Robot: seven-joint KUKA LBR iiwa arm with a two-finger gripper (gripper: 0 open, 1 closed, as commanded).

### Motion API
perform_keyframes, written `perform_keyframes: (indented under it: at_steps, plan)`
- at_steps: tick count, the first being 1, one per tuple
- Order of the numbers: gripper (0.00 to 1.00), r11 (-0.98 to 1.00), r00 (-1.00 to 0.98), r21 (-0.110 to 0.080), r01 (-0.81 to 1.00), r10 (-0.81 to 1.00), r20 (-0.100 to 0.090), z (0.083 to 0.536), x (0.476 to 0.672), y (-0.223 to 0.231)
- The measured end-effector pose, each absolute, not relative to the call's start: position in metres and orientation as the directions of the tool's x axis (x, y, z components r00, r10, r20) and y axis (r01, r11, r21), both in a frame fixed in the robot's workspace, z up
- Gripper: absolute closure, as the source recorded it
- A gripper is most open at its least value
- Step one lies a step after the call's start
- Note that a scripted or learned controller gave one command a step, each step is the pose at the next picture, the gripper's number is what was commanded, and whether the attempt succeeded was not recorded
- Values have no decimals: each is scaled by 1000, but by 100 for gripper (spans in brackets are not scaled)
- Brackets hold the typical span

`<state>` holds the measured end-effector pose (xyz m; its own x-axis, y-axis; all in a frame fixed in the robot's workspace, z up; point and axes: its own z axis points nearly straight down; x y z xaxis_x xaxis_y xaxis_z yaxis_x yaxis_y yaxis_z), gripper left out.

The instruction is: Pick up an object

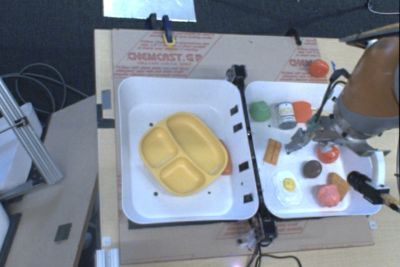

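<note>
Nothing is getting lifted yet, as I'm judging it: yellow tray point(181, 153) is sitting in left bin point(131, 134) well left of gripper point(299, 142), while cracker point(272, 151) just left, can point(286, 114) just above & tomato point(327, 153) just right are lying loose in right bin point(262, 131), w/ grip state not showing, so I'm unable to tell.

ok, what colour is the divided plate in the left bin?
Yellow. The divided plate, with three compartments, shows clearly in the camera view.
</note>
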<state>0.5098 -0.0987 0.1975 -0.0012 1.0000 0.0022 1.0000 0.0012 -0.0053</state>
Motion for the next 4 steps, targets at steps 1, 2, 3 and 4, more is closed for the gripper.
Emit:
perform_keyframes:
  at_steps: [1,2,3,4]
  plan:
    - [0,14,-14,-2,1000,1000,6,183,486,7]
    - [0,13,-13,1,1000,1000,4,184,486,86]
    - [0,-6,6,6,1000,1000,-4,185,541,1]
    - [0,10,-10,-4,1000,1000,4,184,485,74]
